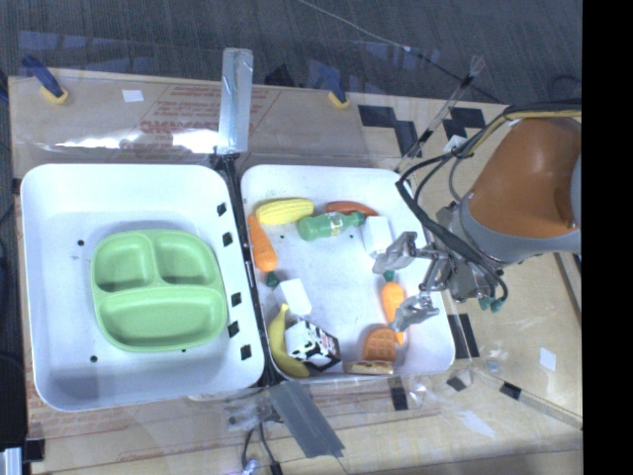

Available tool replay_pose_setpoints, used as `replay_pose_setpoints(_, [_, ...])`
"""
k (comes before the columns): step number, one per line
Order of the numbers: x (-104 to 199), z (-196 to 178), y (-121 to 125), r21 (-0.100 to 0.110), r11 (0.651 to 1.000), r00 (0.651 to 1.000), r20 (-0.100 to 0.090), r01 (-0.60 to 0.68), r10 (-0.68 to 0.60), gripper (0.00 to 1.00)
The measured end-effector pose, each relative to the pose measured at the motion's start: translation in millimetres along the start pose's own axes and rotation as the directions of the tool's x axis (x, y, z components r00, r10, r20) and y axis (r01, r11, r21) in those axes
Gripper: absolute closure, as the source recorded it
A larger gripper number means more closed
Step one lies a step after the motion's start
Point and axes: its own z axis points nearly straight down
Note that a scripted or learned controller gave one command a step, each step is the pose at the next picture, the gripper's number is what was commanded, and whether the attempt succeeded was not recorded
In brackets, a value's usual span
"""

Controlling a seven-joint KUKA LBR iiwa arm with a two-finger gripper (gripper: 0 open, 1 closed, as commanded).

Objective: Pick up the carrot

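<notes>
My hand (406, 279) is spread wide in the right bin (326, 181), fingers either side of a carrot (393, 299) lying between them, not gripped. A second carrot (262, 246) lies well off past my fingertips by the bin divider. Corn (284, 210) and green bottle (329, 227) sit up-left of my hand, waffle (378, 344) just below.

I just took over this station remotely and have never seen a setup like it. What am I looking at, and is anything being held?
One camera looks down at a slant on two white bins. The grey and orange robot arm reaches in from the right; its claw is open around a small carrot, not lifting it. A second carrot lies by the bin's left wall, near corn, a green bottle, a banana and a waffle. The left bin holds a green divided plate.
</notes>
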Motion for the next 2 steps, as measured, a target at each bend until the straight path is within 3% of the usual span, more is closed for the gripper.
replay_pose_setpoints(1, [-14.3, 114.9, -17.3, -0.001, 0.989, 0.989, -0.003, -0.147, 0.147, 0.0])
replay_pose_setpoints(2, [-17.4, 102.2, -16.2, 0.0, 0.991, 0.991, 0.003, -0.137, 0.137, 1.0])
